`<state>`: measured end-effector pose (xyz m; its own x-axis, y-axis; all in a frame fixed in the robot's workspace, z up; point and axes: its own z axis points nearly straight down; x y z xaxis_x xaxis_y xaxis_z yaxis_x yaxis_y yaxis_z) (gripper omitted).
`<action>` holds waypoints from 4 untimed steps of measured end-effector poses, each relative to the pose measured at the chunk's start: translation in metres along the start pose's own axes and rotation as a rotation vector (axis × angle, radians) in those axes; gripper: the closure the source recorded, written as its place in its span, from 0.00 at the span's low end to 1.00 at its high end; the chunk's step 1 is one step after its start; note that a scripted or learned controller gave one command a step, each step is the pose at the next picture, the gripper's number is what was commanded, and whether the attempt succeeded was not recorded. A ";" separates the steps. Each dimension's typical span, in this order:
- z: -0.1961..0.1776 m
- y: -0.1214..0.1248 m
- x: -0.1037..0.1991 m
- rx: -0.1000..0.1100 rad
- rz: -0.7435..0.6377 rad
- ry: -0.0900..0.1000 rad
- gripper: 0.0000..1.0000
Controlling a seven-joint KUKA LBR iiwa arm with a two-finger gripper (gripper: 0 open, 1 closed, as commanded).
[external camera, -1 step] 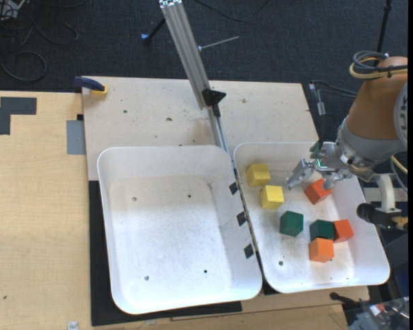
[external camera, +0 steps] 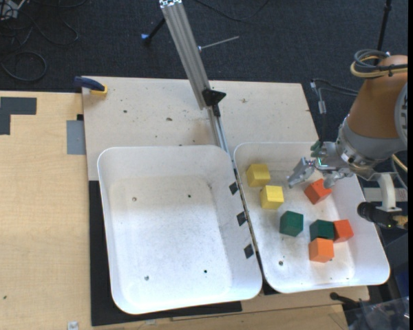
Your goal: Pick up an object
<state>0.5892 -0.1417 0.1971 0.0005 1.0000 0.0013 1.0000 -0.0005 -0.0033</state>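
The right bin (external camera: 358, 270) holds several small blocks. Two yellow blocks (external camera: 258, 174) (external camera: 272, 196) lie at its left side. A green block (external camera: 291, 223), a darker green block (external camera: 322, 229), a red block (external camera: 343, 230) and an orange block (external camera: 321, 250) sit nearer the front. My gripper (external camera: 315, 178) hangs low over the bin's back right part, open, with its fingers spread. A red-orange block (external camera: 317, 192) lies just in front of the fingertips, tilted, and is not clamped between them.
The left bin (external camera: 124, 163) stands beside the right one, with black clips (external camera: 239, 217) along the shared wall. A slanted aluminium post (external camera: 189, 50) rises behind the bins. The grey and orange arm (external camera: 375, 119) comes in from the right.
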 end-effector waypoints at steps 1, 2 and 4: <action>0.052 -0.011 0.003 0.006 0.000 0.001 0.00; 0.077 -0.004 0.002 -0.021 -0.003 -0.004 0.00; 0.022 0.001 -0.007 -0.005 0.000 -0.002 1.00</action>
<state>0.5899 -0.1484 0.1747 0.0001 1.0000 -0.0008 1.0000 -0.0001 0.0018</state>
